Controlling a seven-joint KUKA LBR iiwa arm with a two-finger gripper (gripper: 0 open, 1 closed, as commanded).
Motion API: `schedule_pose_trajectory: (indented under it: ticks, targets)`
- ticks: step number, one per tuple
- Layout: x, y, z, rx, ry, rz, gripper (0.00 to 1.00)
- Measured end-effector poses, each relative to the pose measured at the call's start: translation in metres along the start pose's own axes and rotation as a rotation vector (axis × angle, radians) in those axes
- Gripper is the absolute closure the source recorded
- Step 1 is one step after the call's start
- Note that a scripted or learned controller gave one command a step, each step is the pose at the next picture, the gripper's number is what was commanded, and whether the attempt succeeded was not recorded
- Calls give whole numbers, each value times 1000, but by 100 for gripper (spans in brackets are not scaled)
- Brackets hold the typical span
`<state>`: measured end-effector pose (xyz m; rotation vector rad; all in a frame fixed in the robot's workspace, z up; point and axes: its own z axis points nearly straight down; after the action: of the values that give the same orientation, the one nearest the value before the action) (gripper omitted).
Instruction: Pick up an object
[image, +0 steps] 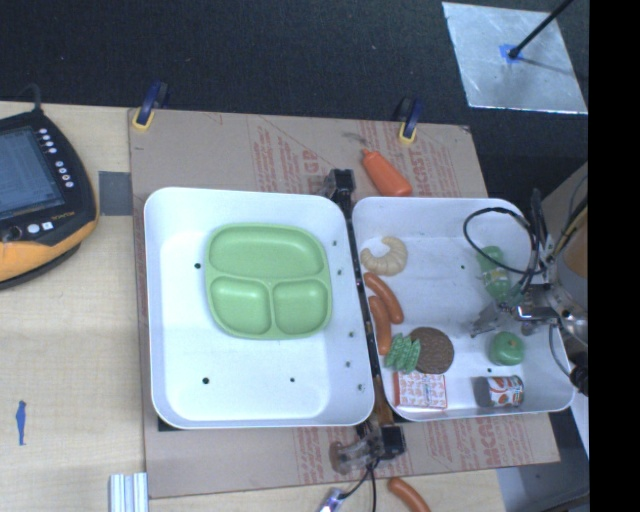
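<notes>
The gripper (497, 320) is hard to read: it's a small metallic tangle at the right bin's (440, 215) right side, half buried under black cables (500, 240), so I can't tell whether it grips anything. The arm itself is mostly cut off at the right. Just beside the gripper sits a round green fruit-looking thing (507, 348), another green piece (494, 270) is partly hidden behind the cables, and a small can (498, 391) lies below. Further left in that bin: a pale croissant shape (386, 256), two glossy sausages (383, 305), a brown round patty (431, 349) with a leafy green bit (404, 353) touching it, and a red-and-white box (420, 391). The left bin (190, 380) holds a smooth green divided plate (268, 280). Both bins sit on brown cardboard (250, 150) clamped to the wooden desk (60, 360), with an orange carrot (385, 173) outside and a pendant controller (40, 195) cropped at the left.
</notes>
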<state>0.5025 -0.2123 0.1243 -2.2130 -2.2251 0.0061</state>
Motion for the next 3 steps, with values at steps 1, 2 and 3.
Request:
schedule_pose_trajectory:
  ticks: [1, 2, 3]
  targets:
    - [0, 96, 32, -2, 1, 2, 0]
    - [-1, 143, -86, -5, -1, 1, 0]
    - [0, 147, -53, 0, 1, 0, 0]
